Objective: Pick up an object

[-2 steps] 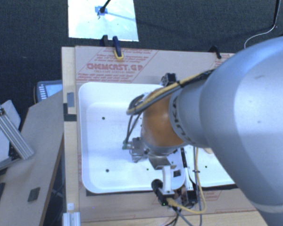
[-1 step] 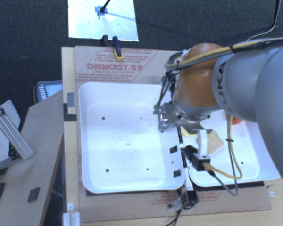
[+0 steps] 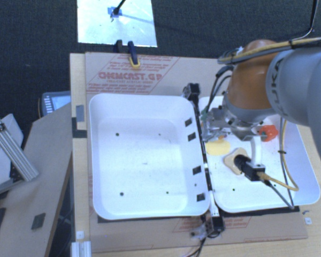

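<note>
Even, fairly bright overhead light washes the white bins [image 3: 144,159] almost featureless, a shiny panel [image 3: 116,15] at eleven o'clock glares, shadows stay soft, and the whole picture looks slightly grainy.

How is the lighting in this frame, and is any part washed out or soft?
Camera view: even overhead light; the left bin and right bin read bright white with faint shadows along their walls. The reflective sheet at top glares strongly. The near arm looks slightly soft, while the yellow piece and orange piece stay legible.
</note>
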Controlling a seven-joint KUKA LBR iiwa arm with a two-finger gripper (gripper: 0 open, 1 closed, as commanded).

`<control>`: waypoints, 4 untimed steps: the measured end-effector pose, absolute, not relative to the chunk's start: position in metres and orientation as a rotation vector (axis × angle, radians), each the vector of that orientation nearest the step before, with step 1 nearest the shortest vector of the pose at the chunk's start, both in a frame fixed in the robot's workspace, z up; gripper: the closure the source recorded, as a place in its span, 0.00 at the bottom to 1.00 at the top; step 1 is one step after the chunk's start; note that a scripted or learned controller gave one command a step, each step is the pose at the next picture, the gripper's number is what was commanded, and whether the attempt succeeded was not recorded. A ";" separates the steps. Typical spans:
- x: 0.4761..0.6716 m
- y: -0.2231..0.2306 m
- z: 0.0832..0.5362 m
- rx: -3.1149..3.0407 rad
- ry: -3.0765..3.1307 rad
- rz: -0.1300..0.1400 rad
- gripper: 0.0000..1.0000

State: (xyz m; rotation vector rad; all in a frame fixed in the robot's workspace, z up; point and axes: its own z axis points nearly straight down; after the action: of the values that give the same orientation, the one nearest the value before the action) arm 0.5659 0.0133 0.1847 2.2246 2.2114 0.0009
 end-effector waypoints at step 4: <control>0.574 0.003 0.458 2.204 2.234 0.012 1.00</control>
State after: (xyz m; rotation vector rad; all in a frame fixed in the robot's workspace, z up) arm 0.5738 0.0033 0.4580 2.2038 2.2336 0.0115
